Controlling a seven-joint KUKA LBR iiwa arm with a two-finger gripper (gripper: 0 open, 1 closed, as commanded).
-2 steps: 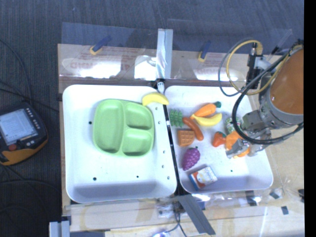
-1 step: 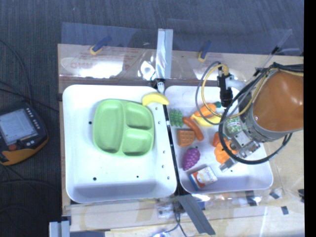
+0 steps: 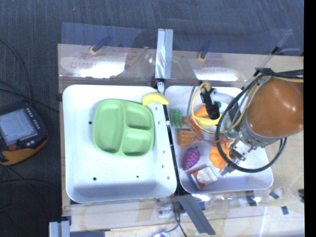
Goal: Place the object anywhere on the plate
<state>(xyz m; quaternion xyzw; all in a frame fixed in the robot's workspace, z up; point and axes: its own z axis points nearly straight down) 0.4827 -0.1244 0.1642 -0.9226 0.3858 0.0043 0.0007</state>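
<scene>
Just beyond the green plate (image 3: 123, 127), the banana (image 3: 155, 99) lies lengthwise left-right, ends curving down; my claw's (image 3: 228, 168) state I cannot tell.

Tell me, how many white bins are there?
2. The left bin holds the green plate. The right bin holds the toy food, with the arm over it.

orange-banded grey arm (image 3: 273, 107), black cables (image 3: 232, 110)

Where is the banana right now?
The banana rests at the far end of the divider between the two bins, just beyond the green plate's upper right corner.
</scene>
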